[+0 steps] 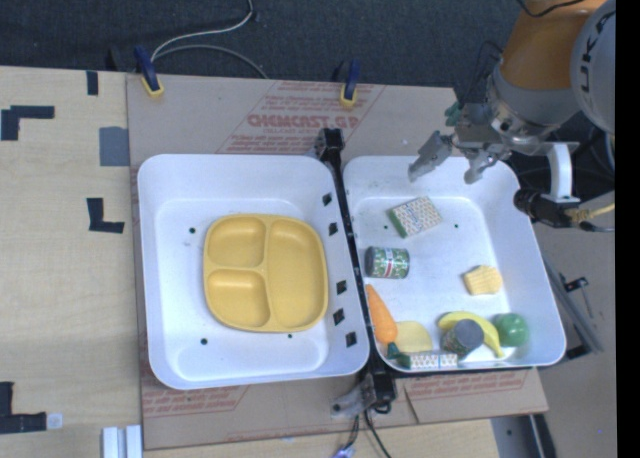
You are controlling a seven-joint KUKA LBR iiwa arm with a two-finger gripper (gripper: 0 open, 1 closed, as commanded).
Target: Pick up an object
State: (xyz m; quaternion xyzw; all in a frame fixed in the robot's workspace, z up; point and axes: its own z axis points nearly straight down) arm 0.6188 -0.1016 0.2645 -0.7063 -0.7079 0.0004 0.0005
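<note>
Presently: gripper [449, 159], fingers spread apart and holding nothing, hangs over the far rim of the right bin [531, 276]. Below it in that bin: patterned packet [415, 215], green can [387, 263] lying on its side, yellow block [482, 280], carrot [380, 314], banana [478, 328], green pepper [511, 328]. Left bin [165, 276]: yellow divided plate [266, 272].

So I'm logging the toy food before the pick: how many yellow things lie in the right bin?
2 for sure: a yellow block near the right wall, and a banana in the near right corner, curled over a grey item. The crowded near edge may hide more.
</note>
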